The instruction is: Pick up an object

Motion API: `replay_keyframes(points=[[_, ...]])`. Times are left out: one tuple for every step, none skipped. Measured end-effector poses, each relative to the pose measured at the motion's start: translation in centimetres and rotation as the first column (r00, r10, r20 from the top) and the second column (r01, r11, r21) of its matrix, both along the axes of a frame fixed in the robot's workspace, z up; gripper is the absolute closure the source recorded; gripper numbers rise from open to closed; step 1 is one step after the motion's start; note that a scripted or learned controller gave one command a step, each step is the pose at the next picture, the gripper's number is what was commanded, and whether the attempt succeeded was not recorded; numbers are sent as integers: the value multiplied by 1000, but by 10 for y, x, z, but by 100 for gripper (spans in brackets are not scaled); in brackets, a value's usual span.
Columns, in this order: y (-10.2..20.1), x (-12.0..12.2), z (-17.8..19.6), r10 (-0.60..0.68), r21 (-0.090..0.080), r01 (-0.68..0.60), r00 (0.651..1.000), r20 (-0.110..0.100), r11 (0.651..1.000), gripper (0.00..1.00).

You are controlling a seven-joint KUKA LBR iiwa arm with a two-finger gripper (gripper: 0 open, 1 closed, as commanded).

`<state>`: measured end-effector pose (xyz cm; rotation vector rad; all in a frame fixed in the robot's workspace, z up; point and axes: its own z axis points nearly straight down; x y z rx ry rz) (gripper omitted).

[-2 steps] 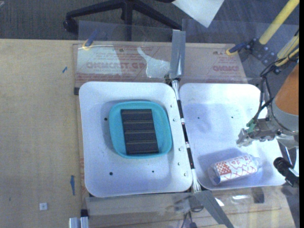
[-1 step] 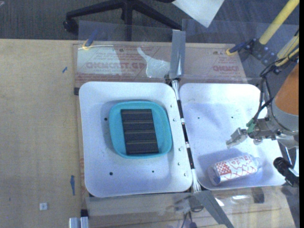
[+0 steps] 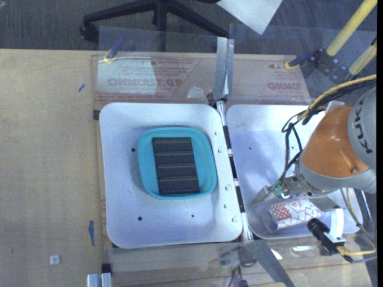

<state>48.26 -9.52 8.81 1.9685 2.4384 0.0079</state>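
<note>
A red-and-white patterned cylinder (image 3: 292, 214) lies on its side near the front of the right bin (image 3: 257, 136). My gripper (image 3: 270, 192) hangs low over that bin, just above and left of the cylinder's near end, and the orange-banded wrist hides much of it. Whether it touches the cylinder cannot be told. In the left bin (image 3: 119, 178) a light blue tray (image 3: 145, 160) lies flat with a black ridged block (image 3: 175, 165) in it.
A metal divider (image 3: 224, 70) stands at the back between the two bins. Yellow cable (image 3: 341, 88) loops over the arm at the right. The right bin's back half is bare white floor.
</note>
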Motion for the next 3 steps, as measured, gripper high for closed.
replay_keyframes(points=[[-62,13,26,-265,-1,265,964,-7,964,0],[-21,0,0,-87,-2,87,996,-2,996,0],[-80,-3,71,-282,-1,282,959,-8,959,0]])
